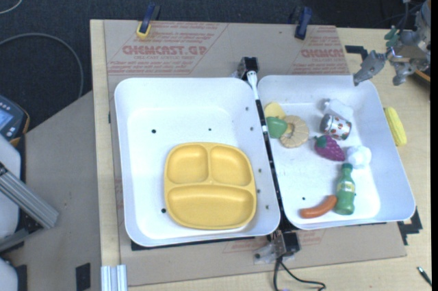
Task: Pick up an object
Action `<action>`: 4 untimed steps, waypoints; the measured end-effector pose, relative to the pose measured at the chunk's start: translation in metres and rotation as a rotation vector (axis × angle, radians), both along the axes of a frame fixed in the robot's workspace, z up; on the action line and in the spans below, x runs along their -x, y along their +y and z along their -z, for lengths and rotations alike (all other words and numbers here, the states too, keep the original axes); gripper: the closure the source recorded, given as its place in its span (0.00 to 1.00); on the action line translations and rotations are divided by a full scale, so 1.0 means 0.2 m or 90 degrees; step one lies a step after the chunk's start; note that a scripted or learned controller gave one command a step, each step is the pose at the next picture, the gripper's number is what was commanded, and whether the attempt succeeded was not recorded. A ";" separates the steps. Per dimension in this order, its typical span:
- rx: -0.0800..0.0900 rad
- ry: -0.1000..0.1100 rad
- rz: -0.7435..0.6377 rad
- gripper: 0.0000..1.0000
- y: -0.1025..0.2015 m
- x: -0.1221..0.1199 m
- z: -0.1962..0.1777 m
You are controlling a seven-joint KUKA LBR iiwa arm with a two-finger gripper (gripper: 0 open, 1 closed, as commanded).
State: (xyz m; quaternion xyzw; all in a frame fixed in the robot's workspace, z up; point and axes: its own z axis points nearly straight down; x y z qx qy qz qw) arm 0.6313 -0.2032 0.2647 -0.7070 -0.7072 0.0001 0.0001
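One yellow tray (209, 185) (left bin (137, 118)) — one carrot (317, 208), one bottle (345, 190); tool (369, 67) open, empty.

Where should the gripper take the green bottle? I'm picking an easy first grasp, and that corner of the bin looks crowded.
Likely across the green bottle's body, coming from above. It lies along the bin floor, cap toward the far side. Its base end nearly meets the orange carrot, so close the fingers across the middle, clear of that end.
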 end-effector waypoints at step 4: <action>-0.002 0.002 -0.003 0.00 0.69 0.71 0.39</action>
